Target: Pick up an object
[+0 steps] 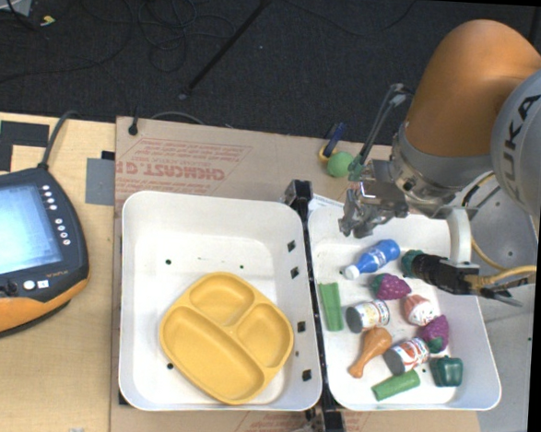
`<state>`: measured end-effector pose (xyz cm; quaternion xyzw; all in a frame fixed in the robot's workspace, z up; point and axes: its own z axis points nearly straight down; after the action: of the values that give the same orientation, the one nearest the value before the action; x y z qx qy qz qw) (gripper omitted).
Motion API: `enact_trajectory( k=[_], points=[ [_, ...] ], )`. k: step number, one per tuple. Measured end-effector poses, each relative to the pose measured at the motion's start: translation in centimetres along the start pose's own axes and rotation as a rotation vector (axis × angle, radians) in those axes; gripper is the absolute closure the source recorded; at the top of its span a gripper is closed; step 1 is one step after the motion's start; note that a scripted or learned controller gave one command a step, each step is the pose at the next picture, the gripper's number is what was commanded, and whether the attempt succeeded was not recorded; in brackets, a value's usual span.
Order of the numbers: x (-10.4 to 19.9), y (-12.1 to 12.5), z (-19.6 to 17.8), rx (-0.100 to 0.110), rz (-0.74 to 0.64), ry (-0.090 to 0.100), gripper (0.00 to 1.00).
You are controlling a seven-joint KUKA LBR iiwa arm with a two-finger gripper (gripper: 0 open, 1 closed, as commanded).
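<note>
Cardboard-topped bench [209, 165] w/ two white bins; left bin [150, 221] has a yellow divided plate [225, 337]. Right bin [476, 382] holds mixed toy food: blue bottle [375, 258], purple grapes [391, 286], drumstick [370, 349], green cylinder [331, 306], cans. Gripper [356, 224] hovers over right bin's back-left corner, near the blue bottle, nothing between the fingers, spread unclear.
</note>
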<state>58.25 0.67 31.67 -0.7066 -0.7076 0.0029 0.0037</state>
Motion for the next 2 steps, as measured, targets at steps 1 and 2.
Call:
enact_trajectory(
  k=[1, 2],
  points=[
    [4.6, -0.5, -23.1, -0.025, -0.002, 0.002, 1.0],
    [5.9, -10.2, -18.3, 0.0, 0.0, 0.0, 1.0]
  ],
)
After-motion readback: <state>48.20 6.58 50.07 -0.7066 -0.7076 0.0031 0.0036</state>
